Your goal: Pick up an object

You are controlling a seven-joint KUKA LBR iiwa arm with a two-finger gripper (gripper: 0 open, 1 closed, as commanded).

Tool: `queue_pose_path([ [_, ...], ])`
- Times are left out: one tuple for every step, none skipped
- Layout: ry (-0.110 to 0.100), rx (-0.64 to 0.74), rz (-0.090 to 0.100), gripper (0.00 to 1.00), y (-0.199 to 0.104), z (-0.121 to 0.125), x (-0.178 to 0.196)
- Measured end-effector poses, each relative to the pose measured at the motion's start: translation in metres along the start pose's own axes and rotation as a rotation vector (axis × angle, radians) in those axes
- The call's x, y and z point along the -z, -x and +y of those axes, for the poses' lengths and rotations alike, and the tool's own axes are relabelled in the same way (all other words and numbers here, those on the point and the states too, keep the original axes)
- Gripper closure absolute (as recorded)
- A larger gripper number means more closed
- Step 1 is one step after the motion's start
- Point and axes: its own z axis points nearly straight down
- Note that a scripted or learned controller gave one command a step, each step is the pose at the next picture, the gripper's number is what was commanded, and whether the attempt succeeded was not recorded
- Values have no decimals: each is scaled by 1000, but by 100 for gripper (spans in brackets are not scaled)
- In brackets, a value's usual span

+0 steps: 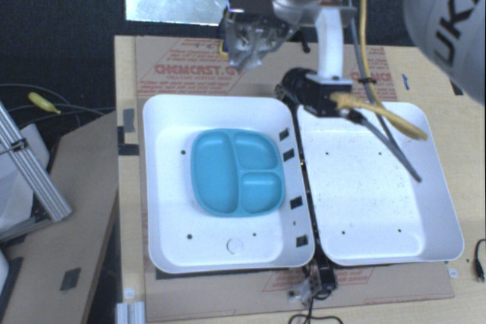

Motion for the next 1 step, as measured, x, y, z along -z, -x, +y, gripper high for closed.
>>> queue_pose_path([
  [1, -4, -1, 100, 8, -43, 0],
])
